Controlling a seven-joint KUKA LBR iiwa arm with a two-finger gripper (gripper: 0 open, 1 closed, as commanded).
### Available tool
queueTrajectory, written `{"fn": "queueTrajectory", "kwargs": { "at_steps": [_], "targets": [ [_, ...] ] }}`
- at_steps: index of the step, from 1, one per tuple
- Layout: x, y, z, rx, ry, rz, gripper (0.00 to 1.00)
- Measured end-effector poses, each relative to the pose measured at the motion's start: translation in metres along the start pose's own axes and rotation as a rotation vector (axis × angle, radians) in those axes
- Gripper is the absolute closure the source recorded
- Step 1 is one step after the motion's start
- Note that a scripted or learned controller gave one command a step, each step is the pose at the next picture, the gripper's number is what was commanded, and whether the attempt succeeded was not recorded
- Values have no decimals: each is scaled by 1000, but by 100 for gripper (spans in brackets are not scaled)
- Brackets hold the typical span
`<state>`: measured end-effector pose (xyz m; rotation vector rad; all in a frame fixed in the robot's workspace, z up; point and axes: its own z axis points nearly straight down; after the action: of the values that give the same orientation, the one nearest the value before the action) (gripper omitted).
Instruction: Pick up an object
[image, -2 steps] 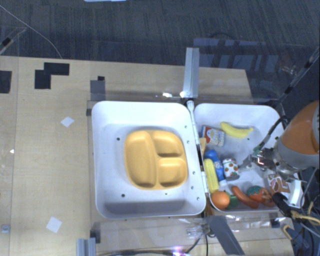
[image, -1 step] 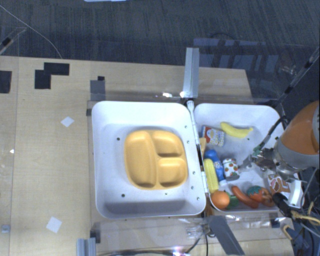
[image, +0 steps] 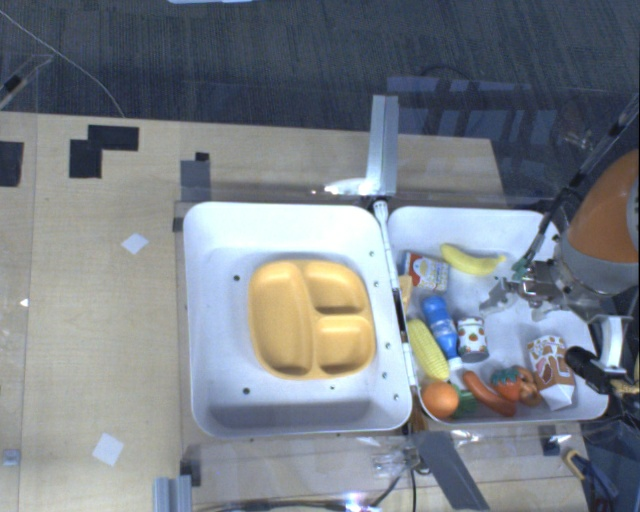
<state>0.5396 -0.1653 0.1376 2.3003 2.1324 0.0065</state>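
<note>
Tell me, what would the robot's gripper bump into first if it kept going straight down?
Probably the bare white floor of the right bin, near the small can. The gripper hangs above that spot, though depth is hard to judge.

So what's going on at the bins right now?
The arm's gripper hangs over the right bin, beside the banana and above the small can, with nothing visibly held. Toy food, including corn and an orange, lies below. The left bin holds a yellow divided tray.

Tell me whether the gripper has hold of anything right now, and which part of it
Cannot be told. The gripper sits over the right bin beside the banana, but no object shows between its fingertips.
</note>
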Motion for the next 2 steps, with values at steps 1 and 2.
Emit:
{"fn": "queueTrajectory", "kwargs": {
  "at_steps": [1, 2],
  "targets": [
    [14, -3, 49, -4, 0, 293, 0],
    [31, -29, -47, -3, -1, -358, 0]
  ]
}}
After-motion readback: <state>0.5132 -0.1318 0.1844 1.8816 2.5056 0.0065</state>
